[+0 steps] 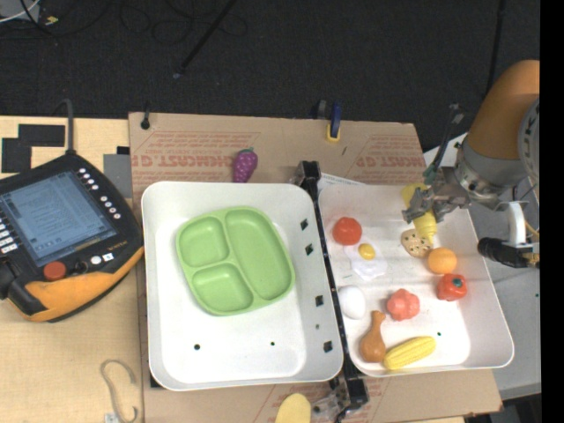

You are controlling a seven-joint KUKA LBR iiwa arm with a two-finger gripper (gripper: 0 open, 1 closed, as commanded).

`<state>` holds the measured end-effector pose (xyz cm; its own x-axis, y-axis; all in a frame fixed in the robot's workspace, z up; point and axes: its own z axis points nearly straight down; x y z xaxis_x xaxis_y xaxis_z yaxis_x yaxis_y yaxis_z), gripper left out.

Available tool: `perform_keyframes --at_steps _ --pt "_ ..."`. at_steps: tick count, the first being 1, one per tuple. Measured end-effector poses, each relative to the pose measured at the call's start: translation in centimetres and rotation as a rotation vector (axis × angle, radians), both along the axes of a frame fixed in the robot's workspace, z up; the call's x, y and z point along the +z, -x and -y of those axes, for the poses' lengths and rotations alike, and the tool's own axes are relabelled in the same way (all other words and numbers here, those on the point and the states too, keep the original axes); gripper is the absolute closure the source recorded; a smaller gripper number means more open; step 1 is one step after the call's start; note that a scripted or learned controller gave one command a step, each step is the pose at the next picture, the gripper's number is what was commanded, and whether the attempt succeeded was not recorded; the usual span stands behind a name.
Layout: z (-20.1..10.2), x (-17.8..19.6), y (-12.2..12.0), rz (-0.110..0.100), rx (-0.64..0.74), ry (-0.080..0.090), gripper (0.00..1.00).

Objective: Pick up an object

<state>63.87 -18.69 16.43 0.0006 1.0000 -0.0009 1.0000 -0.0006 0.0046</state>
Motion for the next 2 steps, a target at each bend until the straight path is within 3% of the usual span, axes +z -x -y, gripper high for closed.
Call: perform_keyframes --at_steps 1,2 --pt "-0.8 4.9 -0.1 -0.001 0.001 -0.001 1.00" --pt "-0.7 6.4 -0.1 -0.003 0.002 -0.001 1.00"
